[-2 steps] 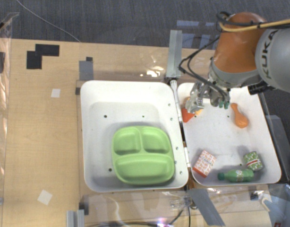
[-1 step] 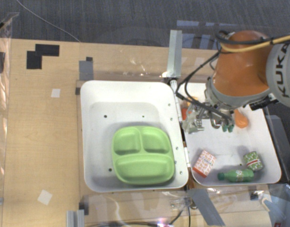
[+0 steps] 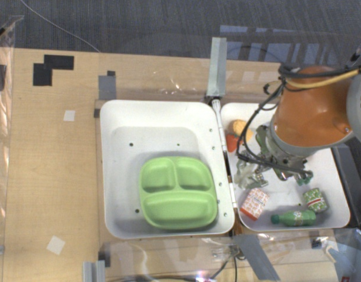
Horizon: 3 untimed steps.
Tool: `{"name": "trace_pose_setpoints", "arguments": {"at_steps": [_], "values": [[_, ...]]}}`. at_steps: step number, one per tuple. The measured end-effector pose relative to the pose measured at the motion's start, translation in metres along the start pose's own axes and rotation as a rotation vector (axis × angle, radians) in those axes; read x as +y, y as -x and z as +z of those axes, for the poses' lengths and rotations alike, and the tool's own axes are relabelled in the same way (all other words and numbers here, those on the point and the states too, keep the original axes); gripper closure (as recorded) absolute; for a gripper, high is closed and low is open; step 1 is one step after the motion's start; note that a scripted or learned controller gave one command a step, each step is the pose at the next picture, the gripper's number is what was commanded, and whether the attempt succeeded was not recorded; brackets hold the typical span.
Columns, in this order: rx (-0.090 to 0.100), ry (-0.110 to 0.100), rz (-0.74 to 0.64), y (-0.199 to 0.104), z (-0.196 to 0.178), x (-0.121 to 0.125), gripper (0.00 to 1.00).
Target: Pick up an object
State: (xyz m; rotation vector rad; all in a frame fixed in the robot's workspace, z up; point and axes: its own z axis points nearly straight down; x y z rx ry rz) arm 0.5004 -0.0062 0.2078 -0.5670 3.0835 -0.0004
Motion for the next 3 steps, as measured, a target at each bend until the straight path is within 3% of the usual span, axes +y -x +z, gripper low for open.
{"name": "trace_pose_setpoints", "arguments": {"at_steps": [1, 2, 3], "values": [[0.0, 0.0, -0.284, 0.002, 0.022, -0.009, 1.0], [0.0, 0.002, 0.024, 0.012, 0.023, 0.041, 1.0], [-0.003, 0.001, -0.301, 0.026, 0.022, 0.07, 1.0]]}}
